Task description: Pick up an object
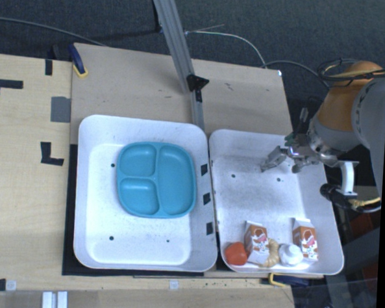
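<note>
Small cartons (257,242) at near rim (right bin (255,186)), tool (284,159) above, apart.

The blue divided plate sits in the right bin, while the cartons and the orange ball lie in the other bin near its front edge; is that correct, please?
Not quite: the camera view shows the blue divided plate in the left bin, not the right one. The rest holds: the cartons and the orange ball lie in the other bin near its front edge.

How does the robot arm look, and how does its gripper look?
The arm is a thick, rounded grey body with an orange band above the wrist. Its gripper is small, metallic grey, with two thin fingers. A white fitting and dark cables sit beside the arm.
</note>
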